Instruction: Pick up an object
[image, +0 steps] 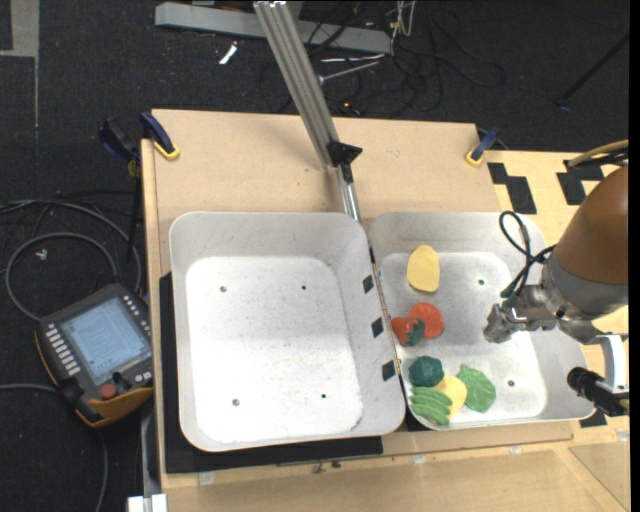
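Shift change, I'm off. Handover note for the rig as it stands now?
Gripper: over the right bin, right of the toys; open or shut can't be told, nothing seen in it.
Toys, all in the right bin: yellow piece near the top, red one mid-left, dark green, yellow-green cluster at the near edge.
Left bin: nothing to pick there.
Done: no pick yet.
Left: grasp one toy and lift it.

Even overhead light, bright matte bins, soft faint shadows, slightly grainy, dark floor.
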